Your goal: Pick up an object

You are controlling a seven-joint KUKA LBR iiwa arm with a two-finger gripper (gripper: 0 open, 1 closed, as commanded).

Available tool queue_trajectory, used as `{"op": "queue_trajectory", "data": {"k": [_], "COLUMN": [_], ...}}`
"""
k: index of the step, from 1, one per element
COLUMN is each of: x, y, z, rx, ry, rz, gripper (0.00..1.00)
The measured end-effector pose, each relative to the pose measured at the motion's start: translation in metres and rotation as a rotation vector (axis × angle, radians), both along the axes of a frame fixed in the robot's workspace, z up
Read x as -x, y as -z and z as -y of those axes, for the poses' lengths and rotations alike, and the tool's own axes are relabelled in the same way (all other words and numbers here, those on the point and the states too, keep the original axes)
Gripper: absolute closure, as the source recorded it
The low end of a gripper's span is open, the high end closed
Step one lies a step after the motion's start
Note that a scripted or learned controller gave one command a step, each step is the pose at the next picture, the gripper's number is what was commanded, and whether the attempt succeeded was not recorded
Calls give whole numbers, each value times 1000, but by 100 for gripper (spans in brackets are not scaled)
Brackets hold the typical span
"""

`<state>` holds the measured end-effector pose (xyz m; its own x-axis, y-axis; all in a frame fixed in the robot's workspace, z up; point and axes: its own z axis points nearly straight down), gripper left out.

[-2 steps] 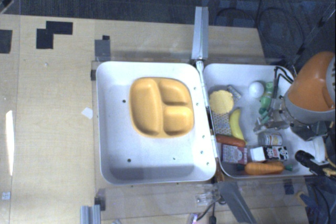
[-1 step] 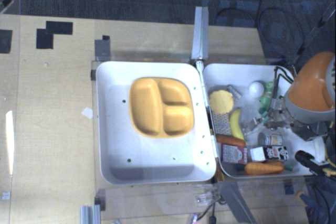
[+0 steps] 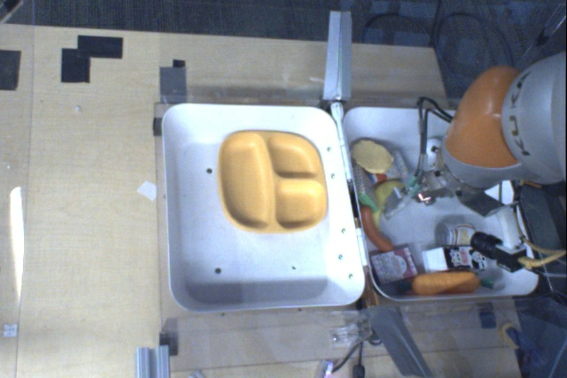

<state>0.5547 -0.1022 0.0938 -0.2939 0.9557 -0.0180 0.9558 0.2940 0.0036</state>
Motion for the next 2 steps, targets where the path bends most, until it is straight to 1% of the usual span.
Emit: {"op": "queue_trajectory", "data": {"k": [1,2], "x": [-82,-82], "y": [-76,-76], "z": [33,33], "rx": [-14,-14], "ry": [-116,-116], "rz": [0,-1], "gripper": [0,0]}}
